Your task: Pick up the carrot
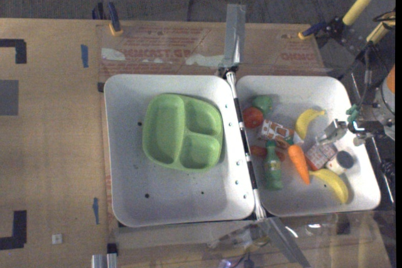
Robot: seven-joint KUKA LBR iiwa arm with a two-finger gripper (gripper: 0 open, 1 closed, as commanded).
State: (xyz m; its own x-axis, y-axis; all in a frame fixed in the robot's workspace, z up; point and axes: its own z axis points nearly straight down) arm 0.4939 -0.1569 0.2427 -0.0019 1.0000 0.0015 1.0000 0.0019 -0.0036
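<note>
Carrot [299,164]: orange, tapered, lying in the right bin [363,196], pointed end toward the near rim, stem end up by a juice carton [276,130].

Near items: 1 banana [334,184] just beside the carrot's tip; 1 green bottle [272,166] close on the other flank; 1 small pink carton [321,155] near its upper side.

Farther items: a 2nd banana [307,122], 1 tomato [253,117].

Gripper [332,133]: poised above the bin, past the pink carton, nothing seen between its fingers; whether they are spread or closed cannot be told.

Left bin [122,154]: 1 green divided plate [183,132].

Handling note: descent is best centred on the carrot's thick half, with fingers set across its width, so that bottle and banana are not clipped.
</note>
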